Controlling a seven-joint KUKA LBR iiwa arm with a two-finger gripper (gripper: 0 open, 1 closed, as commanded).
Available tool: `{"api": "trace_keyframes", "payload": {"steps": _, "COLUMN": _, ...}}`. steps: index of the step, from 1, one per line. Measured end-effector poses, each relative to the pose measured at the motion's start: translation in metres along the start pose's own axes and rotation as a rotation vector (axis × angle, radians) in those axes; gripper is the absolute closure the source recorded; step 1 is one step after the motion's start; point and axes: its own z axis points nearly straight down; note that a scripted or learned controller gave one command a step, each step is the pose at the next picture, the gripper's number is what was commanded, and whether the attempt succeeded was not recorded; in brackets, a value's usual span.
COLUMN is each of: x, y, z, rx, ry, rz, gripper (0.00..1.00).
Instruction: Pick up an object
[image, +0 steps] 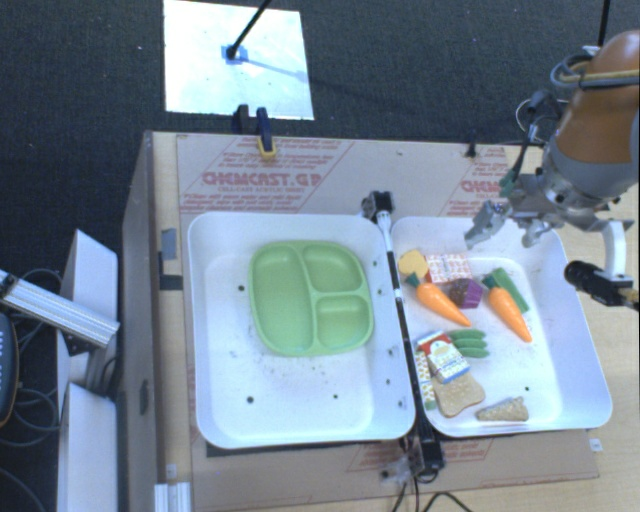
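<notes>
Arm over the far edge of the right bin, toy food below it.

The gripper (508, 226) hangs above the back rim of the right bin (585, 345) with its two fingers spread wide and nothing between them. Below it lie two carrots — one (441, 302) beside a purple piece (464, 292), the other (509, 306) further right — plus a green pea pod (465, 344), a small carton (445, 360) and a slice of bread (459, 396). The left bin (220, 400) holds a green divided plate (308, 298).
</notes>
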Motion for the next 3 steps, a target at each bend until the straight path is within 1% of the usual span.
{"api": "trace_keyframes", "payload": {"steps": 1, "x": -0.01, "y": 0.007, "z": 0.161, "rx": 0.005, "ry": 0.001, "rz": 0.002, "gripper": 0.0}}
{"api": "trace_keyframes", "payload": {"steps": 2, "x": -0.011, "y": 0.01, "z": 0.148, "rx": -0.003, "ry": 0.0, "rz": 0.001, "gripper": 1.0}}
{"api": "trace_keyframes", "payload": {"steps": 3, "x": 0.064, "y": -0.057, "z": 0.075, "rx": 0.0, "ry": 0.002, "rz": -0.001, "gripper": 1.0}}
